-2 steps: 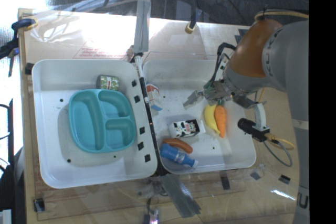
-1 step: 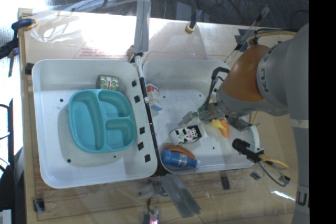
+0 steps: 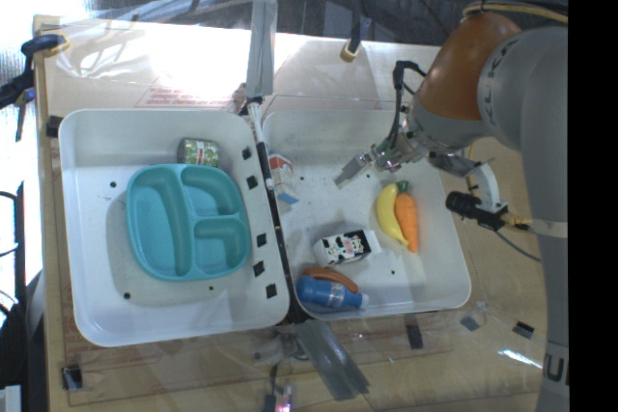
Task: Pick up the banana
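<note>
While reaching in from the right, hand (image 3: 372,161) above banana (image 3: 389,213), fingers' spread indiscernible.

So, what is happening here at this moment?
A grey robot arm reaches in from the right over the right bin. Its gripper hangs above the bin floor, up and to the left of the banana, and holds nothing. The banana lies flat beside a carrot, touching it. A small black-and-white carton and a blue bottle also lie in this bin. The left bin holds a teal tray and a small can.
</note>
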`<move>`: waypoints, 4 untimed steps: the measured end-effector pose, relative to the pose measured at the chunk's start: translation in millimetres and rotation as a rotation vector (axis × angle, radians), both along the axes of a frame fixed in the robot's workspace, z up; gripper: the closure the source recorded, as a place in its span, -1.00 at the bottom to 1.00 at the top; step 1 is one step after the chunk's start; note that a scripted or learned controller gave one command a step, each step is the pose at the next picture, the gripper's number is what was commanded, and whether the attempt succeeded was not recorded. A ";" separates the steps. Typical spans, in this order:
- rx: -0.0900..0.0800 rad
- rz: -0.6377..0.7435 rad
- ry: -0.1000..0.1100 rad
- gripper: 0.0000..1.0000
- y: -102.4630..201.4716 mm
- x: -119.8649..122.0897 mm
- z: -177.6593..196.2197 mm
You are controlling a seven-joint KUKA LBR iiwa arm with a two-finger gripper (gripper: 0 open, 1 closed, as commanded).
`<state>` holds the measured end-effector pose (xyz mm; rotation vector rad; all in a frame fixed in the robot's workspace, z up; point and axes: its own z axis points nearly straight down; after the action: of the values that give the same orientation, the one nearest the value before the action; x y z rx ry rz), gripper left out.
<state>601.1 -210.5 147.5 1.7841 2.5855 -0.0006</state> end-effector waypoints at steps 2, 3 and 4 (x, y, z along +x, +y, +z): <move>0.000 0.111 -0.001 -1.00 0.9 -70.2 -0.3; 0.001 0.136 0.002 -1.00 0.5 -50.1 -55.7; -0.001 0.206 -0.001 -1.00 0.8 -72.6 27.0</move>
<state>528.5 -209.8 174.5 1.5077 2.7542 0.0000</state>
